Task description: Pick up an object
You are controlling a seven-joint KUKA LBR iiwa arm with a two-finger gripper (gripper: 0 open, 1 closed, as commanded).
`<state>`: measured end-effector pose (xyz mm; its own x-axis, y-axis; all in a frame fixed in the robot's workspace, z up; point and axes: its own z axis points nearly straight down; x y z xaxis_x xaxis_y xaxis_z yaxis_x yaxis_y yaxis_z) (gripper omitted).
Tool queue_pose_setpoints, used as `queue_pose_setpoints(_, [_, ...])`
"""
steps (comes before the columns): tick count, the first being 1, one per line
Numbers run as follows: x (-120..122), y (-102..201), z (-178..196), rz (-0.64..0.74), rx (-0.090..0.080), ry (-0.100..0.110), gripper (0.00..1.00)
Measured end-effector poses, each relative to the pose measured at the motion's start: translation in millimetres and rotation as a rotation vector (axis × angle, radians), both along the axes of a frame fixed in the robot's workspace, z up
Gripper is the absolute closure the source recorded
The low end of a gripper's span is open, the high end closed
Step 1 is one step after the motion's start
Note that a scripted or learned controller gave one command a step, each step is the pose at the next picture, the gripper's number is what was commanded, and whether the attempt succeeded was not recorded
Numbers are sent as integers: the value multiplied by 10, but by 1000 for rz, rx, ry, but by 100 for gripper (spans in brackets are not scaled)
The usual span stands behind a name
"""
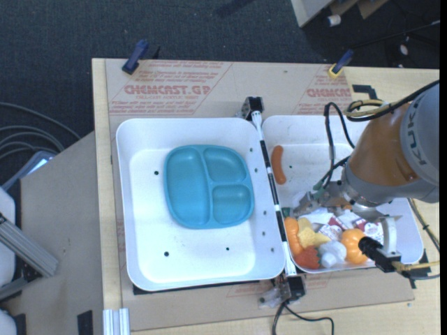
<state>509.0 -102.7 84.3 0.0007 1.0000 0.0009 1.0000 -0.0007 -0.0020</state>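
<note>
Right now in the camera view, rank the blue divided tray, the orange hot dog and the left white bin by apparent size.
1. left white bin
2. blue divided tray
3. orange hot dog

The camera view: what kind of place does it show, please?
Probably a robotics lab bench set up for grasping trials. A grey and orange arm reaches over two white bins, one holding a blue divided plate, the other a pile of toy food. Loose cables lie beside the bench.

The bench (209,82) and both white bins (140,187) are viewed from above at a slant, from moderate distance, by one fixed camera.
</note>
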Motion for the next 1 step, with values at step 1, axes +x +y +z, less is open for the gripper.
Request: queue_pose_setpoints(1, [-252, 85, 34, -4, -8, -20, 0])
